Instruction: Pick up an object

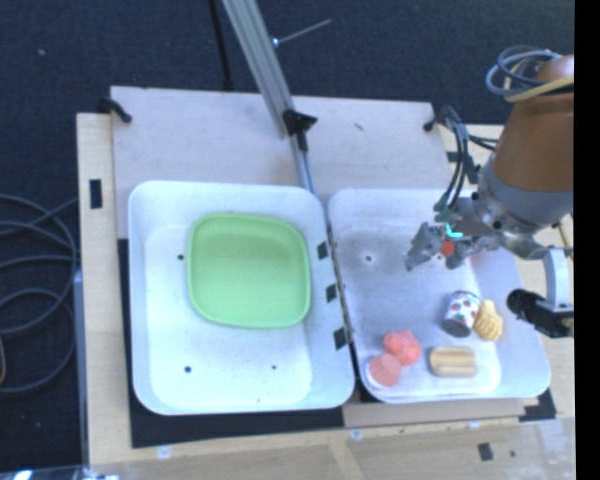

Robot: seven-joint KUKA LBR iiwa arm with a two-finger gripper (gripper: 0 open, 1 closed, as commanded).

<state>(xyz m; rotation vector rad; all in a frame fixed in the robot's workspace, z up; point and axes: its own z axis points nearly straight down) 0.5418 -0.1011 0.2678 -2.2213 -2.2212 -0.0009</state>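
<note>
Nearest in my right bin (520, 378) lie a tan bread-like roll (452, 362) and two pink lumps (394, 356), then a grey-white ball (461, 311) touching a yellow piece (489, 321). Beyond, my claw (427, 249) hovers; I cannot tell its spread.

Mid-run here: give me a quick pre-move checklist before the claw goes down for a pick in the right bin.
1. Claw above the right bin: ok.
2. Nothing between its fingers: ok.
3. Targets present: pink pieces, tan roll, yellow piece, grey-white object: ok.
4. Claw over a target: not ok; they lie nearer the front edge.
5. Target spacing: not ok, they cluster closely.
6. Green plate sits in the left bin, clear of the path: ok.
</note>
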